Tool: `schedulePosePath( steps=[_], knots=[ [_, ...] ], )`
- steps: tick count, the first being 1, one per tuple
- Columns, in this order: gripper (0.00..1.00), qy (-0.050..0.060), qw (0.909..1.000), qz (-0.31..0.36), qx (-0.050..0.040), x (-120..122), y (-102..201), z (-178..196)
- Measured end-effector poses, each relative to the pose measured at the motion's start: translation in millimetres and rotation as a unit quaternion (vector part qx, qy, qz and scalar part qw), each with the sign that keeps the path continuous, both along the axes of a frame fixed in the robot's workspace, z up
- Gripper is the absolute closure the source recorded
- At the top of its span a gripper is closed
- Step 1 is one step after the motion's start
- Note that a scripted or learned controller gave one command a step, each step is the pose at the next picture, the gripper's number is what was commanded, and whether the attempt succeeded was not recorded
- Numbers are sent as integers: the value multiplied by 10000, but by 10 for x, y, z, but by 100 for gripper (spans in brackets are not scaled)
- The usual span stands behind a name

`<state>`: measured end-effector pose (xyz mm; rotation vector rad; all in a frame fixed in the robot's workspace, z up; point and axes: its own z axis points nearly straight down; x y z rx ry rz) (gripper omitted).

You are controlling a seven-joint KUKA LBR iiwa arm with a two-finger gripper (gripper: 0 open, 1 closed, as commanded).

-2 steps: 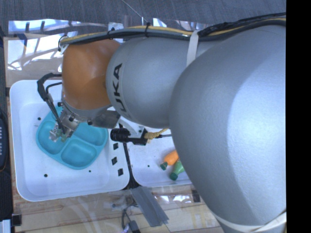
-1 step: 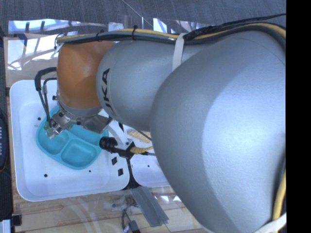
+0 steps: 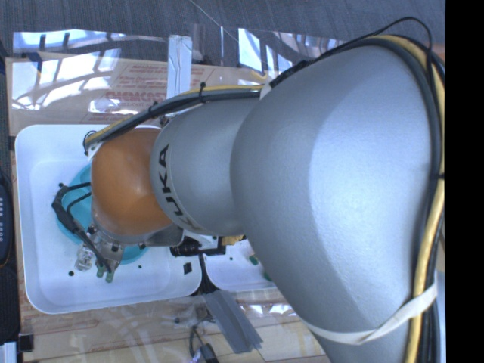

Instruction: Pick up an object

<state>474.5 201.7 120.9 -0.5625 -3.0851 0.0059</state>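
Note:
My grey arm [image 3: 318,172] reaches across from the right, and its orange band [image 3: 125,180] hangs over the left white bin [image 3: 38,203]. Below the band, my gripper [image 3: 98,265] points down toward the bin floor near the front left. A teal round object [image 3: 74,195] lies under the wrist; just its left rim and a sliver [image 3: 138,252] near the gripper show, and the arm hides the rest. Black cables [image 3: 62,197] loop over that rim. The gripper tip sits just beside the teal object's front edge.
The arm covers most of the right bin [image 3: 227,278]; a small green piece [image 3: 252,261] shows on its floor. A small dark speck [image 3: 72,273] lies left of the gripper. Clear plastic walls [image 3: 91,59] stand behind the bins. A grey bracket [image 3: 234,320] sits at the bench front.

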Motion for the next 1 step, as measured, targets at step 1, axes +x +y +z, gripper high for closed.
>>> schedulePosePath(
  steps=[1],
  knots=[
    [100, -39, 9960, 890, 17, 25, 163, 423]
  ],
)
